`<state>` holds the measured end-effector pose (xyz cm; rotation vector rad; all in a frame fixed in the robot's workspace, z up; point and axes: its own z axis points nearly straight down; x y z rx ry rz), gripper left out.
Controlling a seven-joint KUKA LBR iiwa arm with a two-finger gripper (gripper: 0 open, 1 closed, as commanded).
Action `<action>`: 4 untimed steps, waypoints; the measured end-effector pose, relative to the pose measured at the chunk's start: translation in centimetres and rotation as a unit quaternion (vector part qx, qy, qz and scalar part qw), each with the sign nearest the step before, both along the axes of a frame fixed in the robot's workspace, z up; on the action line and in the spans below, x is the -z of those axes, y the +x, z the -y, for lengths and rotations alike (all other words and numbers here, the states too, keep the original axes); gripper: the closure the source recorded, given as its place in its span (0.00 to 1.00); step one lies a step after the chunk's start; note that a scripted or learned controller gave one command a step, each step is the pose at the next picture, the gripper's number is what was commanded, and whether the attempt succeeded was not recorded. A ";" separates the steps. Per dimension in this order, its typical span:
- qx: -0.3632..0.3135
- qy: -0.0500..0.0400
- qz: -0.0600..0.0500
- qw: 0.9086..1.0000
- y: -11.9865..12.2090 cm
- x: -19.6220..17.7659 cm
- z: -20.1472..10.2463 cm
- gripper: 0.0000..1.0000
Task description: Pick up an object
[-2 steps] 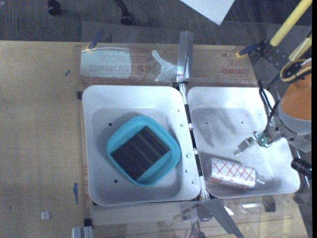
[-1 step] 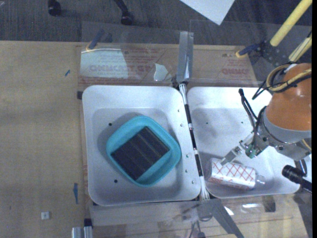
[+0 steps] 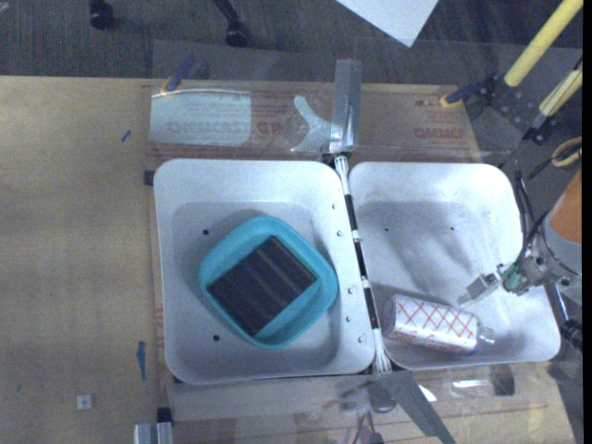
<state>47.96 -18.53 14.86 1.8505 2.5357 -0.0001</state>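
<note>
**Gripper above tube, not yet on it**

Gripper (image 3: 481,288) sits over right bin (image 3: 435,192), near its 4 o'clock wall; whether it's released or clenched, can't tell, too small. Nothing seen between its tips. Red-crosshatched white tube (image 3: 435,323) lies just beside, at gripper's 8 o'clock, long axis running roughly 9-to-3, cap toward 3. Teal container (image 3: 268,280) sits in left bin (image 3: 185,211), well apart. Tube looks the nearer pick.

Soft even overhead light, mild blur, glare on white bins (image 3: 250,178)
</note>
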 end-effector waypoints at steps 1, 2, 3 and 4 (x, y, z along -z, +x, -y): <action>-0.023 0.000 0.000 1.000 0.1 -3.0 -2.6 0.00; -0.030 0.000 0.001 1.000 0.1 -4.6 -4.5 0.00; -0.100 0.000 0.000 0.995 0.0 3.4 -4.0 0.00; -0.045 0.007 0.000 0.999 2.9 5.5 -1.7 0.00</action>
